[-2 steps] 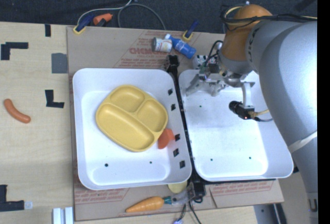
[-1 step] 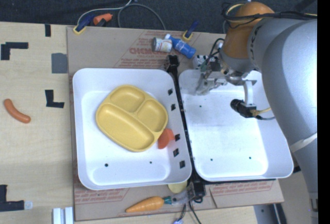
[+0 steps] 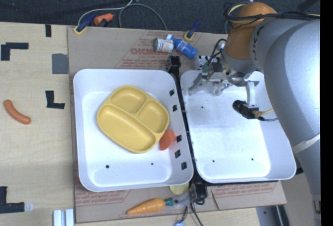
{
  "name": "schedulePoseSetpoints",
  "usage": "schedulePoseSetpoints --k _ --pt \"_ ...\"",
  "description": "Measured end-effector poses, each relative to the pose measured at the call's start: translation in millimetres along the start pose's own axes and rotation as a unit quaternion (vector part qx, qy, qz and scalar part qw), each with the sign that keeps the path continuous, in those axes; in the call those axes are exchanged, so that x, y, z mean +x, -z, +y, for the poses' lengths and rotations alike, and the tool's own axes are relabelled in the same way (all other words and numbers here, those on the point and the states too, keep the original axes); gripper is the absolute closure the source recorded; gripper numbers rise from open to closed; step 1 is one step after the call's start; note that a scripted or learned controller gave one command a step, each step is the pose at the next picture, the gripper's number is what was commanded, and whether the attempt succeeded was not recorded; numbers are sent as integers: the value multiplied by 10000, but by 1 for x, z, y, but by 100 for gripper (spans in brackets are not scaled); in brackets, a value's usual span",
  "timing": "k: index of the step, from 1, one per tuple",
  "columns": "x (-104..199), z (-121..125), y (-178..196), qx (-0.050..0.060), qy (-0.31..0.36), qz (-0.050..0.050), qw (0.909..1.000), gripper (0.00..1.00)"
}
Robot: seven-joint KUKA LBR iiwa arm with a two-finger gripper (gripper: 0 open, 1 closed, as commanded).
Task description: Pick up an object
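Two white bins (image 3: 86, 131), one yellow divided plate (image 3: 132, 118), one orange piece (image 3: 167, 140), one carrot (image 3: 146, 206), one sausage (image 3: 16, 112), one bottle (image 3: 176, 45).

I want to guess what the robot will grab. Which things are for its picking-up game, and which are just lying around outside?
For the job:
gripper, over the right bin
yellow divided plate in the left bin
small orange piece beside the plate

Just lying about:
toy carrot
sausage
blue and white bottle

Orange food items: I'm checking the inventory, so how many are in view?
3. A sausage lies on the bench left of the bins, a small orange piece sits in the left bin touching the yellow plate, and a carrot lies below that bin. The arm may hide others.
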State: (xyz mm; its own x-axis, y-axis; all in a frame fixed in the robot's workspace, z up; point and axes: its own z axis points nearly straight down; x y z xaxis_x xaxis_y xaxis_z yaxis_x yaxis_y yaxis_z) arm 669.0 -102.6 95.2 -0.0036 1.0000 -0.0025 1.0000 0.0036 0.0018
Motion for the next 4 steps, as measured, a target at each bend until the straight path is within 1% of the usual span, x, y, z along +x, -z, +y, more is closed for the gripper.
schedulePoseSetpoints --k 1,2,3,4 --pt "6 -1 -10 18 -14 -6 10000 0" --pt "7 -2 -10 3 -18 -10 10000 0" --pt "8 -30 -9 -10 -18 -3 10000 0" --pt "-11 1 -10 -2 -5 15 10000 0"
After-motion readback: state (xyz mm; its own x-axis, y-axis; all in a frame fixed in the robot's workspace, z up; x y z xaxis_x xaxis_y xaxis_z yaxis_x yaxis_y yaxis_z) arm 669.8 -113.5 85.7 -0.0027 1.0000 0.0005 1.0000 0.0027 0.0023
